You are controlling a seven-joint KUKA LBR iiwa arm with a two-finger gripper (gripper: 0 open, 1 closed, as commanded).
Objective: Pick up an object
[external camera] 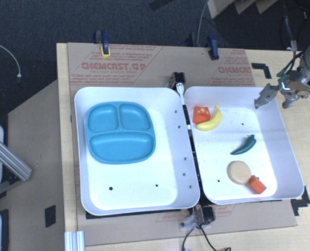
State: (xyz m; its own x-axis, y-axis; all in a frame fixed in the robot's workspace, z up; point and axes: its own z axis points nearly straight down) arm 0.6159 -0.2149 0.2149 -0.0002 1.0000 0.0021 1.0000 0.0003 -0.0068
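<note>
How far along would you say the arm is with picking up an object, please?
Barely begun. The gripper is open above the right bin's upper right corner with nothing between its fingers. The banana, red block, green pepper, tan disc and small orange piece all lie in that bin. Choosing, descending, gripping and lifting remain.

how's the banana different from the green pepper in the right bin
The banana is yellow and thicker; the green pepper is dark green and slimmer. The banana lies near the bin's far left corner, touching a red-orange item; the pepper lies alone near the middle. Both are small, curved and lie flat in the right bin.
</note>
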